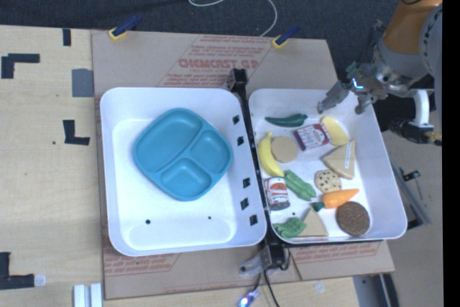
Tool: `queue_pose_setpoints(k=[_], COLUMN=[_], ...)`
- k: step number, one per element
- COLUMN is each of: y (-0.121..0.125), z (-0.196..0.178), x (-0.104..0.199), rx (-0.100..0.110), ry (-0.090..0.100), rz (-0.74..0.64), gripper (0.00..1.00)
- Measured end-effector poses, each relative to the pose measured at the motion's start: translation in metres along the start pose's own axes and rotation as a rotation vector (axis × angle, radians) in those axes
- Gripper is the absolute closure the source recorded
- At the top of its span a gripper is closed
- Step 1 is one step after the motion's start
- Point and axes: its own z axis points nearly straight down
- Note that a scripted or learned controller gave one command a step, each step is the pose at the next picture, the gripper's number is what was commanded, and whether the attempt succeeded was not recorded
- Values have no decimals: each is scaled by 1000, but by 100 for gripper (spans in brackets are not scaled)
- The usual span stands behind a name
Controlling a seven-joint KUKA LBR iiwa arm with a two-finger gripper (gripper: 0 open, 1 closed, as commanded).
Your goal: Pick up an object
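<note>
Watching the camera view, I see the gripper (347,98) at the upper right, over the back rim of the right bin (387,176), its two fingers spread apart with nothing between them. The pickable toys lie in that bin, right of centre in the frame: a green pepper (286,120), banana (269,154), small packet (310,136), cookie (326,180), carrot (338,198) and a brown disc (353,218).

My worry is the crowding; most pieces touch or nearly touch a neighbour, so a finger could land on top of one, or nudge two together and close on neither. The flat cookie and disc look hard to pinch.

Open room is best along the bin's upper strip near the pepper. The left bin (115,154), mid-left, holds a blue tray (183,153).
</note>
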Motion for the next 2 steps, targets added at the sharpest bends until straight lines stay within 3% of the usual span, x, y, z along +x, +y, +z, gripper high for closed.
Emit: queue_pose_setpoints(k=[1,2], y=[-33,-73], z=[-16,34], x=[63,114], rx=[0,8], ry=[2,3], rz=[-4,-3], gripper=[0,0])
